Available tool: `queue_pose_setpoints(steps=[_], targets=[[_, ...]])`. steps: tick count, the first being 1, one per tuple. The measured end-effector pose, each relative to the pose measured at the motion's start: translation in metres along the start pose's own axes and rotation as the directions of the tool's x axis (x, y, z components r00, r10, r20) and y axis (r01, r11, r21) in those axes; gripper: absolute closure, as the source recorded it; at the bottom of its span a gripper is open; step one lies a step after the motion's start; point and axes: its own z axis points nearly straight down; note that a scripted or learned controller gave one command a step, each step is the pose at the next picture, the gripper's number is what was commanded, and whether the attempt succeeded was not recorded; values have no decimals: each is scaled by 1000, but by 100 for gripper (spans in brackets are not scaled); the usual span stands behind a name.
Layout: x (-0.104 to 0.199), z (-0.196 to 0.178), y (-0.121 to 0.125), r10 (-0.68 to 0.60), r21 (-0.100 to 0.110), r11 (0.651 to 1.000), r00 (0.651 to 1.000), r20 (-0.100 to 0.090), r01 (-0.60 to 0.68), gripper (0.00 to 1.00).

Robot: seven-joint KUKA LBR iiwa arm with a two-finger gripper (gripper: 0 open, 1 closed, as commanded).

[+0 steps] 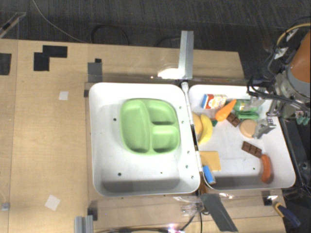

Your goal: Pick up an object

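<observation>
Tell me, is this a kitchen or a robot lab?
Most likely a robot lab. Two white bins sit side by side on a wooden bench, one holding a green divided plate, the other toy food like a banana and carrot. A pincer hovers over the toys.

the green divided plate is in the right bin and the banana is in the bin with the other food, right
Not quite. The camera view shows the green divided plate in the left bin, alone. The banana does lie in the right bin with the other food.

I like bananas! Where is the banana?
The banana lies in the right bin, against its left wall, beside the carrot and above the yellow cheese slice.
</observation>
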Motion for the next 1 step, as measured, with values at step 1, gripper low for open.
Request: queue_pose_setpoints(steps=[1], targets=[[-44, 116, -21, -81, -4, 997, 997, -10, 81, 0]])
